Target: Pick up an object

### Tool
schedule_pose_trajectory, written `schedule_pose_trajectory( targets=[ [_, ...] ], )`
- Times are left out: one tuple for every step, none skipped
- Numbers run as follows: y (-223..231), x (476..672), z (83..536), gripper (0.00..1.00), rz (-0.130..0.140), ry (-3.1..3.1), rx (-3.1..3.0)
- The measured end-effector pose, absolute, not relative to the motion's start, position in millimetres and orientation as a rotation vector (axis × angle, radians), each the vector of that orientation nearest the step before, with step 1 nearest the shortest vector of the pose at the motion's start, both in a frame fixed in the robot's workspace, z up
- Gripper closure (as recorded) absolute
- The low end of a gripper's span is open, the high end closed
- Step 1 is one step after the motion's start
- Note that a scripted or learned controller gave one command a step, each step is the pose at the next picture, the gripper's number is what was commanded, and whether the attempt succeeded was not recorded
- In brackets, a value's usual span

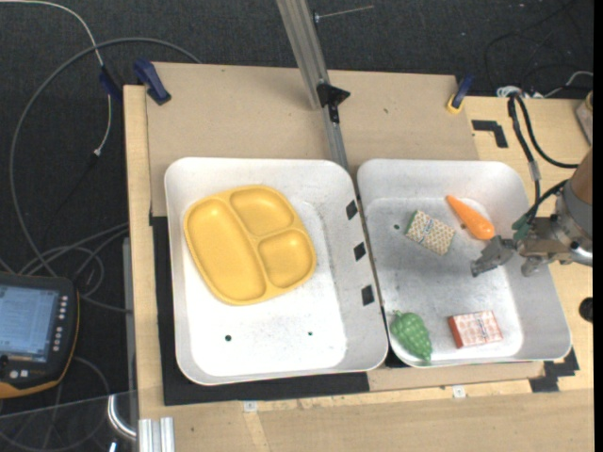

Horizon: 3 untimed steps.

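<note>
**Gripper low in the right bin, four objects around it**

While it hangs over the right bin (535, 332) near that bin's right edge, the gripper (510, 259) has its fingers spread with nothing between them. Just beside it, toward the far edge, lies one orange carrot (470, 216). One speckled beige block (430, 233) sits left of the carrot. One red box (475, 329) rests near the front edge, and one green leafy toy (412, 335) lies in the front left corner. The left bin (283, 332) holds one yellow divided plate (248, 243) with three compartments.
</note>
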<state>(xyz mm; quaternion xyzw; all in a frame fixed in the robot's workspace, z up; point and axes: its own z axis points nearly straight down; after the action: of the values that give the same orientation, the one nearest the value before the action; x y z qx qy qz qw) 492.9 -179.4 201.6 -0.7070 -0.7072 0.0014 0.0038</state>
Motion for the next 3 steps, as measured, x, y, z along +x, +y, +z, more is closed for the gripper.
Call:
schedule_pose_trajectory(
  targets=[
    [-169, 487.2, 146, 0.0, 0.004, -2.216, -2.215],
    [-168, 486.0, 93, 0.0, 0.004, -2.216, -2.216],
    [-169, 488.0, 107, 1.0, -0.002, -2.222, -2.221]
  ],
)
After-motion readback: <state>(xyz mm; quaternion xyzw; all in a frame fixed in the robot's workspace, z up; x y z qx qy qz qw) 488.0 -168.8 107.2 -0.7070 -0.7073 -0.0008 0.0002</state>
